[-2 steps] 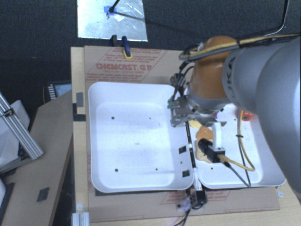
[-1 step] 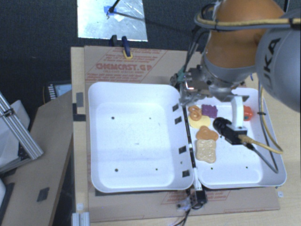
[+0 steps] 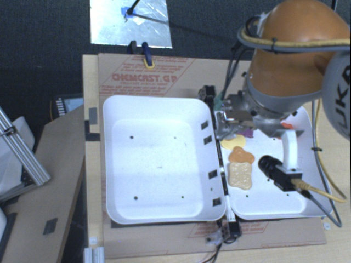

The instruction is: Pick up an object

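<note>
Several small items lie clustered in right bin [image 3: 274,207] — beige waffle piece [image 3: 240,175], orange piece [image 3: 241,156], yellow piece [image 3: 234,142]. Hand [image 3: 227,119] low at bin's left wall; finger state cannot be told. Risk — snagging the wall, or closing on nothing.

This place looks like a robotics laboratory or a test workshop, not a home. At 3 o'clock a big grey industrial robot arm with an orange band [image 3: 296,43] reaches in, with loose cables around it. Two shallow white plastic bins [image 3: 159,158] are joined side by side on a brown cardboard sheet with red printed letters [image 3: 145,73], which lies on the pale wooden counter [image 3: 60,141]. At 9 o'clock stands a silver aluminium frame bar [image 3: 19,149]. At 12 o'clock a shiny square metal plate [image 3: 130,15] rests on dark carpet.
</note>
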Motion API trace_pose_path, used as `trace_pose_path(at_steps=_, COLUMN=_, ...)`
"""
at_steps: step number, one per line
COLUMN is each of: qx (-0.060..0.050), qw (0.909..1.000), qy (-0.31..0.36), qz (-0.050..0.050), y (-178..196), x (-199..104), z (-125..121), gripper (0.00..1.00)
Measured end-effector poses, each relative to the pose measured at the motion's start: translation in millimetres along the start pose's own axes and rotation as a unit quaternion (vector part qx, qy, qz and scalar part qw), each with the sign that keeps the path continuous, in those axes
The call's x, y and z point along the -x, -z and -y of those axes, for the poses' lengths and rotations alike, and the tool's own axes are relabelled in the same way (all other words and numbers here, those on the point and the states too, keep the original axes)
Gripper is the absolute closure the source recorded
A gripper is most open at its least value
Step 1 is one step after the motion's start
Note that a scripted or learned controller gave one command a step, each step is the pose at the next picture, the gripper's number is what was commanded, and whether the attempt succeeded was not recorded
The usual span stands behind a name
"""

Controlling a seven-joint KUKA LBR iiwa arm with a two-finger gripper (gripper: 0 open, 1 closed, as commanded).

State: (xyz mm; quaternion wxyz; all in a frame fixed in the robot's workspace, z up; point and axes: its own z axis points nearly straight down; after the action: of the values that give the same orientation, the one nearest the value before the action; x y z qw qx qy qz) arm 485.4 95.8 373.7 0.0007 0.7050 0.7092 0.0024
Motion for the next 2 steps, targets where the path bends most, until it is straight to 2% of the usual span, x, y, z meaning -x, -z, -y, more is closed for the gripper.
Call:
trace_pose_path(at_steps=1, qx=0.005, qw=1.0000, qy=0.001, qz=-0.001, y=112.3, x=-34.5, z=-2.4, gripper=1.00)
trace_pose_path(at_steps=2, qx=0.000, qw=1.0000, qy=0.001, qz=0.000, y=127.3, x=-91.2, z=-43.3, gripper=1.00)
